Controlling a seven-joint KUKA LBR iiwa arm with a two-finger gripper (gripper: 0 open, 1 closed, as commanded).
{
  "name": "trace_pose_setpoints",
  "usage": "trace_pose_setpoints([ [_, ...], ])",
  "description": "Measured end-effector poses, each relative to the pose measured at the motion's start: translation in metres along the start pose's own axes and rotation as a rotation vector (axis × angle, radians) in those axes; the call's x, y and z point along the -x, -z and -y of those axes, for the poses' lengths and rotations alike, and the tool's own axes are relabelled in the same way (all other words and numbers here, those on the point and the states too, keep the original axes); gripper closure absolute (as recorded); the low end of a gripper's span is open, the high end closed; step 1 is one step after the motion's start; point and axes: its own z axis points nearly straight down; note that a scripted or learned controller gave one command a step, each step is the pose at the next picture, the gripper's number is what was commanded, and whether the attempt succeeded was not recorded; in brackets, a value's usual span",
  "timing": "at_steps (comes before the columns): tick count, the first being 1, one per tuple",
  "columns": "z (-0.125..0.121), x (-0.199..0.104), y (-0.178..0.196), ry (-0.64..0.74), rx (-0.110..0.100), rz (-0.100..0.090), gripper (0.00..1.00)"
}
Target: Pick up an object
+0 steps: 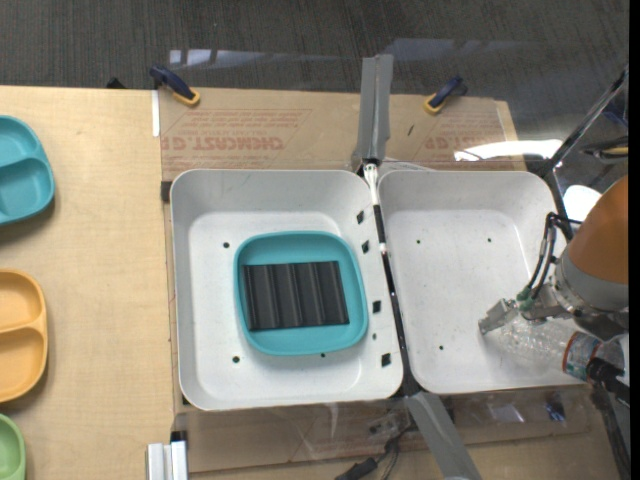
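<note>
Clear plastic bottle (540,343) lies on its side in the right bin (450,218), near corner, gripper (512,313) down at its left end.

Can't tell finger state; tips merge with the transparent plastic. Arm reaches in from right, orange band above the wrist. Left bin (200,268) holds a teal tray with dark ribbed insert (298,293), not involved. To grasp well: centre on the bottle body, close across its narrow width, lift straight up; slick round plastic likely slips or rolls.
</note>
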Motion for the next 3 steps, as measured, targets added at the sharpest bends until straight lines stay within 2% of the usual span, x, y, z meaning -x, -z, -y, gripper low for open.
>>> trace_pose_setpoints([
  [1,0.0027,0.0302,0.0001,-0.156,0.0,-0.011,0.0],
  [2,0.0037,0.028,-0.0004,-0.105,-0.002,-0.005,0.0],
  [3,0.0036,0.03,0.0084,-0.106,-0.001,0.0,1.0],
])
